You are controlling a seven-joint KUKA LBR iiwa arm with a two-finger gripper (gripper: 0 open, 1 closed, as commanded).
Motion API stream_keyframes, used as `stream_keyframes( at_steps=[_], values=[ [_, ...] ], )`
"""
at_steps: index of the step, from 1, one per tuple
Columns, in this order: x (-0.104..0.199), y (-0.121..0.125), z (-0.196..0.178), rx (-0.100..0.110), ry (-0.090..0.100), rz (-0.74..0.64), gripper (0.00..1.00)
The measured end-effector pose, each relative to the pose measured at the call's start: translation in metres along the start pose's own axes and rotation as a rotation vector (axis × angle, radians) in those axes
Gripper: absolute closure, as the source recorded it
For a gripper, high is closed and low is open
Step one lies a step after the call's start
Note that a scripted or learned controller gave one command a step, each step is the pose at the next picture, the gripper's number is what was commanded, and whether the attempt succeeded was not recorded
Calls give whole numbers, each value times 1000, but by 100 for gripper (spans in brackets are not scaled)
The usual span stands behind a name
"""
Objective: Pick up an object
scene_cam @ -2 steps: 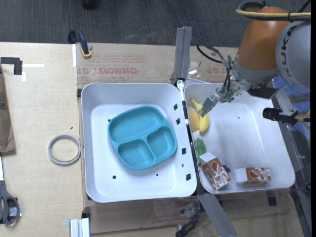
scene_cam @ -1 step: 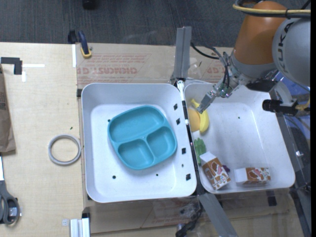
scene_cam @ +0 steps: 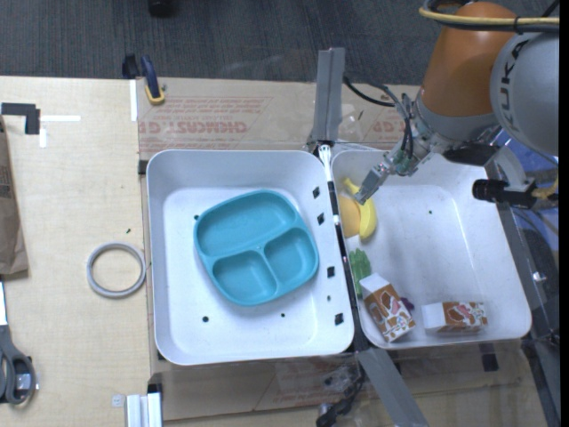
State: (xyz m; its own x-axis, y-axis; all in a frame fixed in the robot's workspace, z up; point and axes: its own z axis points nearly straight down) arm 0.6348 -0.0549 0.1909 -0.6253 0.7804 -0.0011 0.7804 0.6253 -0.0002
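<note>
In the right bin [scene_cam: 471,238], a yellow fruit-like object [scene_cam: 357,217] lies against the left wall. My gripper [scene_cam: 372,185] is slanted down over the fruit's upper end, right at it, and I cannot tell whether they touch. A small green object [scene_cam: 359,263] lies just below the fruit. Two small brown-and-white boxes [scene_cam: 388,310] [scene_cam: 454,317] rest near the bin's front edge. The arm's orange band [scene_cam: 462,52] hangs over the bin's back right corner.
A blue divided plate [scene_cam: 256,246] lies in the left bin [scene_cam: 169,265]. A grey upright post [scene_cam: 329,96] stands behind the wall between the bins. On the bench to the left are a tape ring [scene_cam: 116,269] and scissors [scene_cam: 13,376].
</note>
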Motion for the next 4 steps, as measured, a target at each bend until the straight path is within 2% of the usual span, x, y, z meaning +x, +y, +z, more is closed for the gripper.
stream_keyframes(
  at_steps=[1,2,4],
  values=[
    [-3,2,-1,-1,-1,-120,0],
    [2,4,0,0,1,-302,0],
    [2,4,0,0,1,-303,0]
  ],
)
